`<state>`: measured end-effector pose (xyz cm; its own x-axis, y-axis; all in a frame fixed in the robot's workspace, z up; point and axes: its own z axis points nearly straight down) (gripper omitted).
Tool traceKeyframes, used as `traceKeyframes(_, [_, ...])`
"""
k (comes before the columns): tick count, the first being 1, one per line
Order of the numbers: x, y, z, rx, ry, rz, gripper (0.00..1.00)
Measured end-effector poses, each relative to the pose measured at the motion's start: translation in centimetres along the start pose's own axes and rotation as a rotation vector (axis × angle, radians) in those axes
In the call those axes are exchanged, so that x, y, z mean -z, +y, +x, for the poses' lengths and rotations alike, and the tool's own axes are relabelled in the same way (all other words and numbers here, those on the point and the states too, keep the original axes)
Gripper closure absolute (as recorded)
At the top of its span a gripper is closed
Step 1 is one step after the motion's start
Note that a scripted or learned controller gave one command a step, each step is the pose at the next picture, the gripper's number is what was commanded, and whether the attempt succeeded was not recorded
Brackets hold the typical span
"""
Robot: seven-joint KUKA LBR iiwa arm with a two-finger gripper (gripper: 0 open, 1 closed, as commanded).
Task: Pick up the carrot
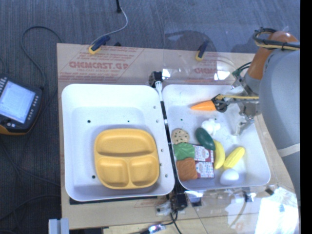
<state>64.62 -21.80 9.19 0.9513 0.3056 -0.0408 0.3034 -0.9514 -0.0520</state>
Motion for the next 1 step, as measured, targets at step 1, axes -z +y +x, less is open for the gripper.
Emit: traceKeyframes(1, [-0.68,-6.79,-3.76,-0.097,0.042,-0.050,0.00])
